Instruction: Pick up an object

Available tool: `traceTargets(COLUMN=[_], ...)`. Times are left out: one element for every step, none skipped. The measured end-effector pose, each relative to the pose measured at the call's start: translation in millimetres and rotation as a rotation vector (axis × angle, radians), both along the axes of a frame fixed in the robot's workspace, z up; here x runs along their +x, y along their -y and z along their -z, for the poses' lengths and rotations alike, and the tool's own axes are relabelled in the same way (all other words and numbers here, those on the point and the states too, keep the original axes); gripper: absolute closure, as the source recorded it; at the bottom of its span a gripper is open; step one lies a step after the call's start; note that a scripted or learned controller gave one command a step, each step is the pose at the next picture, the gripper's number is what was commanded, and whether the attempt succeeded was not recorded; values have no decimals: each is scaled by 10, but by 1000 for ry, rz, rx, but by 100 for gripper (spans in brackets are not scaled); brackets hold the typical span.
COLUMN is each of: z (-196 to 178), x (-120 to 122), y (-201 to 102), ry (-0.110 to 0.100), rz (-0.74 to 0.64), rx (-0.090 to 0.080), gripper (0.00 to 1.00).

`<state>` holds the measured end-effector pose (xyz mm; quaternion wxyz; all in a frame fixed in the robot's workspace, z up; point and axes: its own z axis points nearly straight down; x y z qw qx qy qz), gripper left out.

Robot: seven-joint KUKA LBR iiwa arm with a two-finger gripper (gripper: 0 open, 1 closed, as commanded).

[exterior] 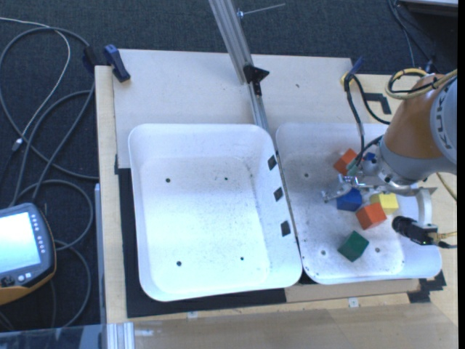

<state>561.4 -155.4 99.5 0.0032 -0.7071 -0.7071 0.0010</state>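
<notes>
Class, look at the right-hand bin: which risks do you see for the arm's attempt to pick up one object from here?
1. The blocks sit crowded: the blue block, orange block and yellow block are close together, so the gripper might nudge neighbours or catch two.
2. A nudged blue block may slide away rather than be gripped.

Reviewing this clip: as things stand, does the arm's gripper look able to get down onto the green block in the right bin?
Probably yes. The green cube-shaped block lies apart from the other blocks, top uncovered, with bare floor of the right white bin around it. The gripper is nearby.
</notes>
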Motion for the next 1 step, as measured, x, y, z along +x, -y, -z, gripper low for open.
traceTargets(z=[-108], x=[27], y=[8], ry=[6], rz=[-1], rx=[-1], gripper=[100])
